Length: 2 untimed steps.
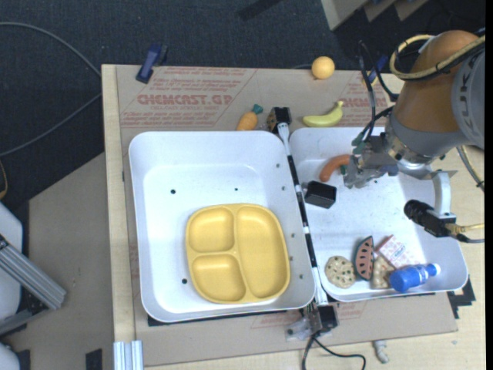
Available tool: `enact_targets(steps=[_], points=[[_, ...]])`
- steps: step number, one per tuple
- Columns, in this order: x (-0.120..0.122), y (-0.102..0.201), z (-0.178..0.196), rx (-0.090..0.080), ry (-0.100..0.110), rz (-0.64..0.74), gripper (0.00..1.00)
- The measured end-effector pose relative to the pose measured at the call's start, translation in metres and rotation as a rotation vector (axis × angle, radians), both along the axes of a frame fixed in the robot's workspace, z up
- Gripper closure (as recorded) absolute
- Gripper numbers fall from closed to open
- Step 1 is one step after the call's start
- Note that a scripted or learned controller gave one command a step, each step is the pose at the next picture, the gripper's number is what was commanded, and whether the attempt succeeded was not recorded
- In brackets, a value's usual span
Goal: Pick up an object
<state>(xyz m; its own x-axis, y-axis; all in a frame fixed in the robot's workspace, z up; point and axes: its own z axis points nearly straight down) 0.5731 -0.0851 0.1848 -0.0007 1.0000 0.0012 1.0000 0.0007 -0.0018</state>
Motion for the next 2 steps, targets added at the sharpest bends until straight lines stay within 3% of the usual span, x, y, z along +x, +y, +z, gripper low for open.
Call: enact_targets(steps=[1, 2], points=[[-0.005, -0.052, 0.011, -0.003, -0.004, -0.002, 1.00], [0.068, -0.031, 0.032, -0.002, -0.004, 0.001, 1.00]])
